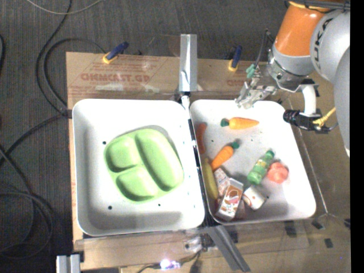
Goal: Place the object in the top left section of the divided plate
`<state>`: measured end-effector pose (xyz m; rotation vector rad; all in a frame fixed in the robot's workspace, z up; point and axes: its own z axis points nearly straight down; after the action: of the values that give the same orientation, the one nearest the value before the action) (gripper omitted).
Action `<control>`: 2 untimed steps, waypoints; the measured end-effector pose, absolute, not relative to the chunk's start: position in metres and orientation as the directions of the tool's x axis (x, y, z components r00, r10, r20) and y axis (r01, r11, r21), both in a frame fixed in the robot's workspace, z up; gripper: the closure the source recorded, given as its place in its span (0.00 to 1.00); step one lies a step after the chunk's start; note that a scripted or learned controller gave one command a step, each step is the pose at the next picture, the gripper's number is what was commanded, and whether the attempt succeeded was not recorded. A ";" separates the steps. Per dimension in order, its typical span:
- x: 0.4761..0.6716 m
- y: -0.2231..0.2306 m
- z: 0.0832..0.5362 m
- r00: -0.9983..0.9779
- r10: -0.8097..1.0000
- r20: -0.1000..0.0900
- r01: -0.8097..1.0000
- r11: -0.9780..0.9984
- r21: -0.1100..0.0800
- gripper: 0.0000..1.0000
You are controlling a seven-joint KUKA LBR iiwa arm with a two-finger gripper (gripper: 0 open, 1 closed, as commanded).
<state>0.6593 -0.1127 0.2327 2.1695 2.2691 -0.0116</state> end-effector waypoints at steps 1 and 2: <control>0.550 -0.167 0.234 -0.059 0.998 -0.001 0.998 0.059 -0.002 1.00; 0.484 -0.224 0.231 -0.135 0.991 -0.001 0.991 0.135 -0.002 1.00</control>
<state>0.4838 -0.2240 0.2315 2.0665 2.3667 -0.0033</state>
